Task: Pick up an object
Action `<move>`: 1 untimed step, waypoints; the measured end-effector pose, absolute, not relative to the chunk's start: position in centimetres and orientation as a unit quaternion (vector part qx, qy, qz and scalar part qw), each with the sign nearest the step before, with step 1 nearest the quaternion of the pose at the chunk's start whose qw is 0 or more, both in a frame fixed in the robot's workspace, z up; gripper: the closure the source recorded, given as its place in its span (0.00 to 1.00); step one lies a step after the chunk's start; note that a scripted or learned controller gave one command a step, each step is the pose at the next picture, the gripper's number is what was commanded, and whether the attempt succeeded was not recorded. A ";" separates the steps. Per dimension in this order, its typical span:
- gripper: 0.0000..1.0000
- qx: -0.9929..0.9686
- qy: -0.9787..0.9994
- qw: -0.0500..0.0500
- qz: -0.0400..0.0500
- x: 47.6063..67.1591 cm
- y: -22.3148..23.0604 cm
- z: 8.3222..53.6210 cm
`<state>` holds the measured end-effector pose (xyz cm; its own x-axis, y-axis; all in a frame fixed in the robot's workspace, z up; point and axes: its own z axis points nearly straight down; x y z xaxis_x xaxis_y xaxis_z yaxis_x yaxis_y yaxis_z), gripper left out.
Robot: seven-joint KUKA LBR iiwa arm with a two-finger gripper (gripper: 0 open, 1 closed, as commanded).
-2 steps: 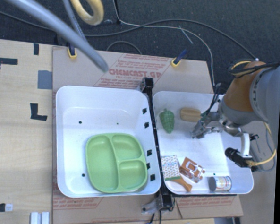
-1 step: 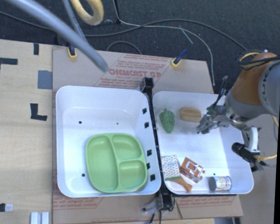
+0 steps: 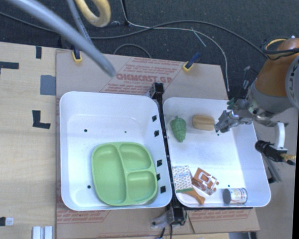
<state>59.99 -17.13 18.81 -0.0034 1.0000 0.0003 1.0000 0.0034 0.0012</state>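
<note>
Hovering over the right bin (image 3: 248,163), claw (image 3: 223,125) beside the bread roll (image 3: 203,122) — grip state unclear

Right bin (image 3: 260,174): open floor mid-bin, between bun (image 3: 204,122) and green toy (image 3: 178,129) at the far end and packets (image 3: 182,177), carton (image 3: 205,181) and can (image 3: 235,195) crowding the near wall. Left bin (image 3: 72,137): green tray (image 3: 125,173) fills near half; far half open. Claw (image 3: 223,124) sits just beside bun.
</note>
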 end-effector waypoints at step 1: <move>1.00 0.706 0.708 0.001 0.001 60.1 -17.0 23.5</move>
<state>60.12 -17.04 23.51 -0.0028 1.0000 0.0000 1.0000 0.0028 0.0015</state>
